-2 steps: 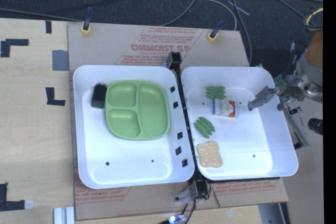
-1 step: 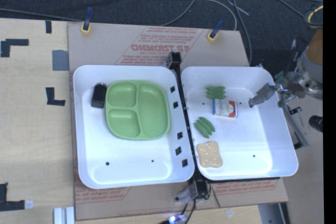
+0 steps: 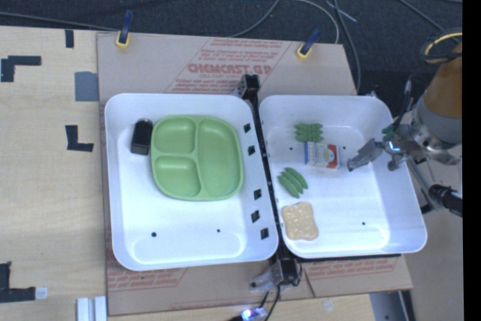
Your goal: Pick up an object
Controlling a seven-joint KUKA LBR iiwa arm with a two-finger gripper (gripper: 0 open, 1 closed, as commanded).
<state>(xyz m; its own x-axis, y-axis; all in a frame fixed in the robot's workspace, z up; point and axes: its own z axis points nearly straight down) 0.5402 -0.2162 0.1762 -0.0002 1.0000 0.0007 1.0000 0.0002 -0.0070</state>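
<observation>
The right bin (image 3: 391,233) holds a small white carton with a blue and red label (image 3: 322,155), a dark green leafy piece (image 3: 308,132), a green pea pod (image 3: 292,180) and a tan cracker-like slab (image 3: 300,221). My gripper (image 3: 366,155) hovers at the right side of this bin, just right of the carton, with its dark fingers pointing left. Nothing shows between them. The arm's orange band (image 3: 445,90) sits beyond the bin's right rim.
The left bin (image 3: 120,222) carries a green divided plate (image 3: 198,157) and a small black block (image 3: 141,137) beside its left edge. A black divider (image 3: 259,169) runs between the bins. Cables lie on the dark floor behind the bench.
</observation>
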